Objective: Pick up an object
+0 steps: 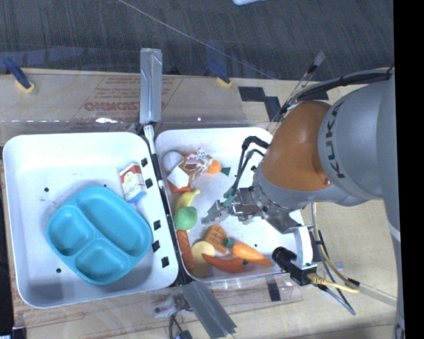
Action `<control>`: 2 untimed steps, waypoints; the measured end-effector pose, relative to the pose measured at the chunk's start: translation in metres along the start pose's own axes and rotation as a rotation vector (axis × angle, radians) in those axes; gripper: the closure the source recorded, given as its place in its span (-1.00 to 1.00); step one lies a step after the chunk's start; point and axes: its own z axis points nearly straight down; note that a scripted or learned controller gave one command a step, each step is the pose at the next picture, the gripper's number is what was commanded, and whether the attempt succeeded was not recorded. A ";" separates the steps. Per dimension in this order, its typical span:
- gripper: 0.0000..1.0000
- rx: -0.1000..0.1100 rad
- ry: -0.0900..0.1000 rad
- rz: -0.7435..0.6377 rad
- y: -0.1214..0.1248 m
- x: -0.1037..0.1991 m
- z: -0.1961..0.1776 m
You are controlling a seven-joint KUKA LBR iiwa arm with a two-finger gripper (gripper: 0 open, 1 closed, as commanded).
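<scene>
Gripper (224, 208) sits low in the right bin (283, 229), fingers pointing toward the pile of toy food along that bin's left side. Can't tell whether fingers are apart or together; metal parts blur into each other, and nothing visibly sits between them. Arm (336, 150) comes in from the right, bent down steeply, w/ orange band just above the wrist, covering much of the bin's right half.

Right bin contents, approx count: 1 carrot (244, 252), 1 green round fruit (186, 218), 1 banana (187, 199), 1 sausage (184, 247) along the left wall, 1 pale round piece (202, 251), 1 waffle-like brown piece (216, 235), 1 red-and-white carton (178, 177), plus a mixed orange/white clump (200, 163) near the top that's hard to make out. Carrot lies nearest below the gripper, not touching.

Left bin (33, 206): 1 blue divided tray (98, 234), 1 small carton (132, 182) just beside its upper right corner.

Bin's lower right corner partly hidden by arm and cables.
</scene>
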 end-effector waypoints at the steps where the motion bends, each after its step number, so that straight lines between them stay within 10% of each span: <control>1: -1.00 0.002 0.002 -0.058 0.026 0.007 -0.019; 2: -1.00 0.012 0.003 0.036 -0.004 -0.018 0.079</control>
